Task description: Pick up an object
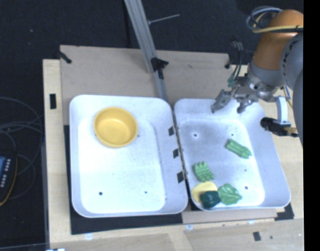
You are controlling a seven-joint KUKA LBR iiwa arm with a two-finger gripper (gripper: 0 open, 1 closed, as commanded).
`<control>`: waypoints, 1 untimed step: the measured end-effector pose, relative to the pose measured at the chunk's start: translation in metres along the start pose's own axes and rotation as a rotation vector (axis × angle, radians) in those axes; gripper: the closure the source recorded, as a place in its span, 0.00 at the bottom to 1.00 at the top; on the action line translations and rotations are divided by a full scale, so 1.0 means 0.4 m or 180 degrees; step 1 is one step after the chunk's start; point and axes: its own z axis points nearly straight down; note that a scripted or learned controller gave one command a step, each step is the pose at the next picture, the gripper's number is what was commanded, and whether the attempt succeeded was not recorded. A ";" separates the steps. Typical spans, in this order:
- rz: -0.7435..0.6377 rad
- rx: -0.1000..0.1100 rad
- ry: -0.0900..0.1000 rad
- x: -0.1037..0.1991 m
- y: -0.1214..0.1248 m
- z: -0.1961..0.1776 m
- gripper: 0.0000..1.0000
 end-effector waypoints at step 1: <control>-0.0001 0.0000 0.0000 -0.001 -0.010 0.106 0.00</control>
